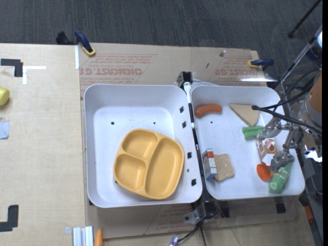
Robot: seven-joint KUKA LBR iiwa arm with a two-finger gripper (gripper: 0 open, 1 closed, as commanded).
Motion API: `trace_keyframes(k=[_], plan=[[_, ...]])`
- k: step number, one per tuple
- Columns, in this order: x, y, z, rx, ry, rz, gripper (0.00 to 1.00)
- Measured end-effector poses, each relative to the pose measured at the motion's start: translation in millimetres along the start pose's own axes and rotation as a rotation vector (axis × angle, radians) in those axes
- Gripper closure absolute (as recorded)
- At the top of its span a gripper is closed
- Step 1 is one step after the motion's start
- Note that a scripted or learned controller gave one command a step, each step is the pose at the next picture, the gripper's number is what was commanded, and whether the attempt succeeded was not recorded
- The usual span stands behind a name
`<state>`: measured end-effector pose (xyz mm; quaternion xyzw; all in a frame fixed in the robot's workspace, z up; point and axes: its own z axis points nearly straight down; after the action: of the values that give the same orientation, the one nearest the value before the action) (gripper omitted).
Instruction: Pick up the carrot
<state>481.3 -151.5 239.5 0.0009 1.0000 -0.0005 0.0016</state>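
Observation:
The carrot [263,172] is a short orange stub with a green leafy top [279,181]. It lies in the right bin [241,188] near the front right corner. My gripper [280,161] hangs low over that corner, right above the carrot's green end and very close to it. Metal parts of the gripper and its cables hide the spot where it meets the carrot, so I cannot tell whether it touches.
The right bin also holds an orange sausage [207,109], a tan wedge [246,114], a green piece [250,132], a red and white packet [267,147], a small carton [208,164] and a bread slice [224,167]. A yellow divided plate [148,163] lies in the left bin [102,117].

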Motion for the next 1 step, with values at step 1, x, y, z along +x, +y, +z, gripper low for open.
trace_keyframes(k=[1], plan=[[1.4, 75.6, 47.1, -0.001, -0.001, 0.046, 0.0]])
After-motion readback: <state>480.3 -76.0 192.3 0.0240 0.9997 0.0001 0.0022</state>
